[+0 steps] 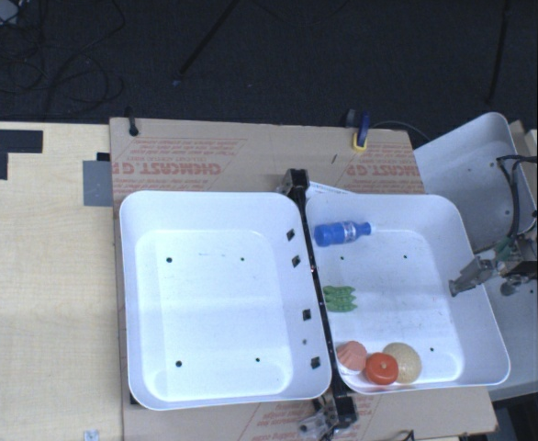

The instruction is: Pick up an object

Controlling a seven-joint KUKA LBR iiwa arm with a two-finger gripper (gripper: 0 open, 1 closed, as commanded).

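The right bin (439,211) holds several small objects. A blue bottle (341,232) lies on its side near the back left corner. A green pod-shaped piece (339,298) rests by the left wall. At the front, a pink round piece (351,355), a red round piece (381,367) and a pale yellow round piece (404,361) sit bunched together. My gripper (476,274) hangs over the bin's right rim, well to the right of all the objects, and nothing shows in it.
The left bin (140,246) stands beside the right one, with a black divider bar (310,274) between them. Both rest on a cardboard sheet (205,159). A light wooden tabletop (39,292) lies to the left. A blue and yellow clamp (362,131) sits at the cardboard's back edge.
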